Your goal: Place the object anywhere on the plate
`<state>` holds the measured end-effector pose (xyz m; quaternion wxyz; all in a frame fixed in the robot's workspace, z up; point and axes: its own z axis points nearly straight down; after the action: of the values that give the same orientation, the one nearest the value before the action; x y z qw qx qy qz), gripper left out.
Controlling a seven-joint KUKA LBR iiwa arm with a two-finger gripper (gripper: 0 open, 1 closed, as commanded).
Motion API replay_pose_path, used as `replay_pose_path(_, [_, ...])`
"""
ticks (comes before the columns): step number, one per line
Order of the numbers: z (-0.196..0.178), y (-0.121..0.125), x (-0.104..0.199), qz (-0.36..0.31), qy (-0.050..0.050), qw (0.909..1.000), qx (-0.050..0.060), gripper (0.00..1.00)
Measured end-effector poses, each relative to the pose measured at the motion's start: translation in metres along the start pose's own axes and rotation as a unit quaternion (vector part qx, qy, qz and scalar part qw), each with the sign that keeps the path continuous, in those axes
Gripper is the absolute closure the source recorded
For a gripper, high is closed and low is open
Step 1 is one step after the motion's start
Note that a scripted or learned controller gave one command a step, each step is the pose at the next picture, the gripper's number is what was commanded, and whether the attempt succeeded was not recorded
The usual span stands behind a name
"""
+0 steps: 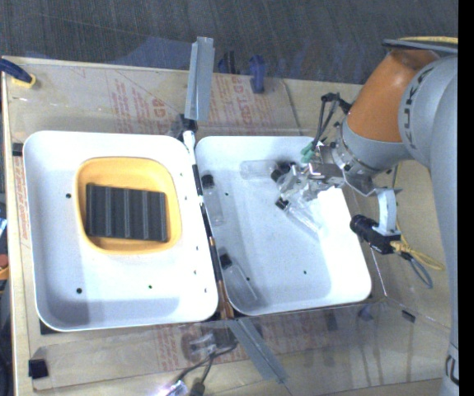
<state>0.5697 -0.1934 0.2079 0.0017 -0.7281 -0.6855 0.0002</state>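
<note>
The arm's gripper point(290, 190) is low in the upper part of the right bin point(335, 283), seemingly at the pick-up step; whether its jaws are released or clenched I cannot tell, and no object is clearly visible between them. Next it must secure the object, lift, and cross the rims between the 2 bins to the yellow plate point(96, 172) with its dark ribbed insert point(127, 213) in the left bin point(55, 291).

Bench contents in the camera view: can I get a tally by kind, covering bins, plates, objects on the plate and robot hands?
Shallow white plastic bins: 2 (left, right)
Yellow rounded-square plate: 1, in the left bin
Dark ribbed rectangular object: 1, lying on the plate
Robot hand: 1, over the right bin
Total: 5
</note>
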Motion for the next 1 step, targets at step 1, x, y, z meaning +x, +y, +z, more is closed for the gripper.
replay_pose_path(1, [0.0009,0.003,0.0745,-0.093,0.0,0.9957,0.002,1.0])
